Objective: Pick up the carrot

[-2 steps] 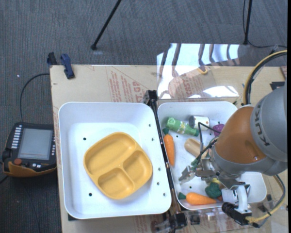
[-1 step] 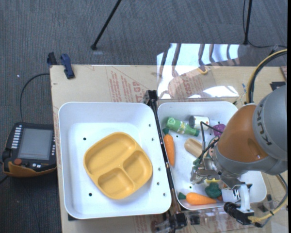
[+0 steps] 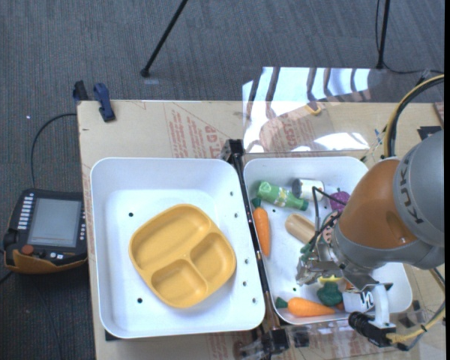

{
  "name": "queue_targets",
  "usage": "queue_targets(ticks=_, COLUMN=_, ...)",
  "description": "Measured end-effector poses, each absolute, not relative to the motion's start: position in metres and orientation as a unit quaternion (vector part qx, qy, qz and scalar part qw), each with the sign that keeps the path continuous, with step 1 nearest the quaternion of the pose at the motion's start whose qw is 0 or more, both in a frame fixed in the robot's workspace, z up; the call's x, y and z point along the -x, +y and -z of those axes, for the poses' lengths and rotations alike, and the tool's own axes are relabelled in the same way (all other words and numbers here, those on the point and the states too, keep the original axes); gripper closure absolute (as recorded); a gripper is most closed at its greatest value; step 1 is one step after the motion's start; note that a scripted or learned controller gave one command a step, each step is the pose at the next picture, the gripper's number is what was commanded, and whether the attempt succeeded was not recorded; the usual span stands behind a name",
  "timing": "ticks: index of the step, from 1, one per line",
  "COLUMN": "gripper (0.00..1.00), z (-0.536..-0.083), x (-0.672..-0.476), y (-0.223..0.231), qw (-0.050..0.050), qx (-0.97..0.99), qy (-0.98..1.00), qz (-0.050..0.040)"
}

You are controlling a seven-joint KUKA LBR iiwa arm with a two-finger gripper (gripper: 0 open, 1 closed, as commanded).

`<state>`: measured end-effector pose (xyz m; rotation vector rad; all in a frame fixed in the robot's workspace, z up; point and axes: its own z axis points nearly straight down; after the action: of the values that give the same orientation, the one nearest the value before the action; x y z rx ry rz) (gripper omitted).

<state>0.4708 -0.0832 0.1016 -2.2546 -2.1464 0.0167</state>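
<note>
An orange carrot [image 3: 262, 231] with a green top lies along the left wall of the right bin [image 3: 358, 164]. A second carrot [image 3: 309, 307] lies along that bin's front edge. The arm's orange band [image 3: 375, 208] hangs over the right half of this bin. My gripper [image 3: 313, 265] points down in the middle of the bin, right of the first carrot and just above the second. I see nothing held in it, and its tip is partly hidden among the toys.
A yellow divided plate [image 3: 182, 255] sits in the left bin [image 3: 109, 178]. The right bin also holds a green bottle [image 3: 280, 195], a tan sausage-like piece [image 3: 300, 226], a purple item [image 3: 339, 199] and a dark green toy [image 3: 330, 295]. A pendant [image 3: 49, 229] lies left of the bench.
</note>
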Motion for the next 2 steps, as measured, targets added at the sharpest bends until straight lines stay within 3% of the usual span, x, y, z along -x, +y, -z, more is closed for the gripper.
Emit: queue_targets(ticks=2, gripper=1.0, z=-0.1176, x=-0.4683, y=-0.0838, qw=0.023, qx=0.727, qy=-0.686, qz=-0.0082)
